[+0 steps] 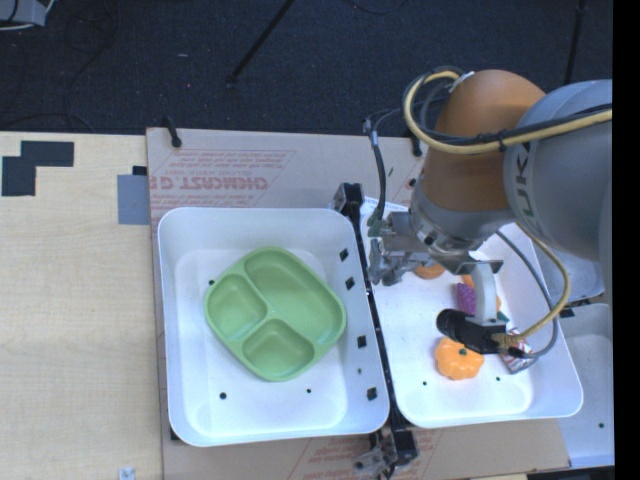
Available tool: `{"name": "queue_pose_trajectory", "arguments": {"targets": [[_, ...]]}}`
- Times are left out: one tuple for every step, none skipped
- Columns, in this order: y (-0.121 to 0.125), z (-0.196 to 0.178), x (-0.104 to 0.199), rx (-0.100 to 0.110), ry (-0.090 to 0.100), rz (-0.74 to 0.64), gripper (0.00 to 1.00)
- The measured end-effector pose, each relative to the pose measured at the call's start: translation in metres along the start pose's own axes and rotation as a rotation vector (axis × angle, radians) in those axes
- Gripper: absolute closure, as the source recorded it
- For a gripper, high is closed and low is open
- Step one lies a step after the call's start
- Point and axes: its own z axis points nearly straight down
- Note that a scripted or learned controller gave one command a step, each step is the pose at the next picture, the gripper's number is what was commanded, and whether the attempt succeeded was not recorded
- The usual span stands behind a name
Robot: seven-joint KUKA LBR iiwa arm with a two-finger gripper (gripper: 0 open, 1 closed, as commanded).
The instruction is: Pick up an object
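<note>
1. Orange in colour, a rounded object [458, 361] is seen lying on the floor of the right bin [545, 393], toward 6 o'clock from the bin's middle. A purple piece [466, 296] is seen near the middle, and a smaller orange piece [430, 271] toward 11 o'clock, partly hidden under the wrist.
2. Nothing is seen carried by the end effector [385, 263], so the pick is judged not yet made; closing in, grasping and lifting all appear left to do.
3. A green plate [275, 313] is seen in the left bin [200, 408], untouched.
4. The end effector is placed low at 10 o'clock in the right bin, just beside the wall shared with the left bin and well apart from the rounded object.
5. How far it is open cannot be told, since it is masked by the wrist.
6. The arm [480, 138] is reached in from 3 o'clock and bent over the bin's 12 o'clock half.
</note>
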Motion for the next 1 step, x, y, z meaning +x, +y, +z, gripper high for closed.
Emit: {"name": "queue_pose_trajectory", "arguments": {"targets": [[-0.0013, 0.0167, 0.0484, 0.002, 0.000, -0.001, 1.00]]}}
